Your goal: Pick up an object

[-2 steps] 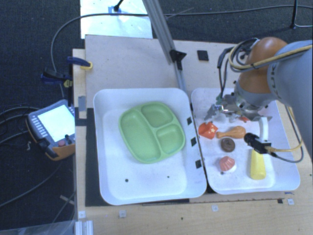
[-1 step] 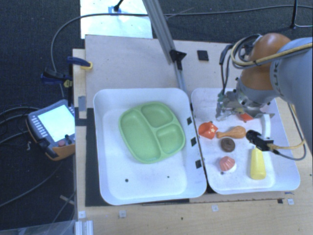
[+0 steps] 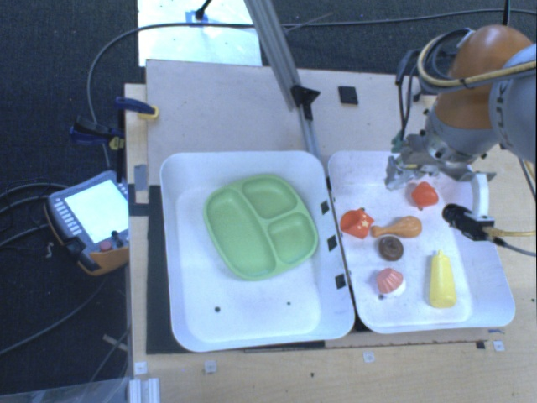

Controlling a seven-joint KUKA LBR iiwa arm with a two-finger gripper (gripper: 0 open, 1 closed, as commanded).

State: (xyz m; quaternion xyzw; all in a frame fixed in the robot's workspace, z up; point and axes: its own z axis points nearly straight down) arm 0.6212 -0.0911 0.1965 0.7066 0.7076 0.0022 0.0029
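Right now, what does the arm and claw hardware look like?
Grey KUKA arm with a rounded orange band above the wrist. Black and yellow cables loop beside the orange section. The small silver-grey metal claw sits under a grey wrist block, above the right white bin.

Pale bench [image 3: 226, 107], two white bins side by side, left bin [image 3: 193, 309], right bin [image 3: 487, 300]
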